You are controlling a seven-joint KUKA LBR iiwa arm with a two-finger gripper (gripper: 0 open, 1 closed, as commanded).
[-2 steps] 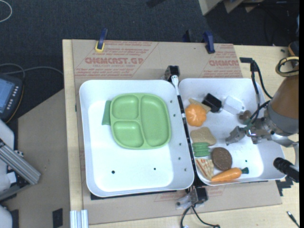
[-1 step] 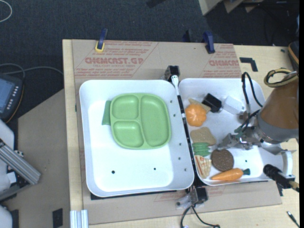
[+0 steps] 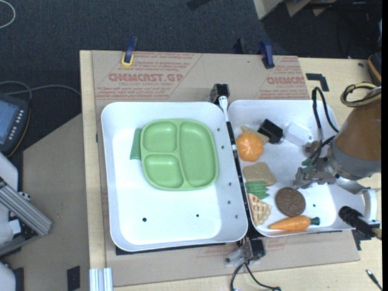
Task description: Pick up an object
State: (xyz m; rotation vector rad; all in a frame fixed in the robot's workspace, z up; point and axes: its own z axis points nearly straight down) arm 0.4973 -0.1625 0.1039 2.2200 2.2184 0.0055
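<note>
Fingers (image 3: 309,176) just beside cookie (image 3: 291,201).

I'm watching through one fixed camera above the desk (image 3: 182,71), looking down aslant, taking in both bins (image 3: 115,162).

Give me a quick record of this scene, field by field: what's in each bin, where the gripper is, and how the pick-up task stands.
left bin: green divided plate, three compartments
right bin: orange fruit, black block, bread slice, brown round cookie, carrot, waffle-patterned piece
gripper: low over right bin, right of the bread slice, above the cookie
arm: enters from the right, orange band visible
task status: nothing seen between the fingers; no object lifted yet
</note>
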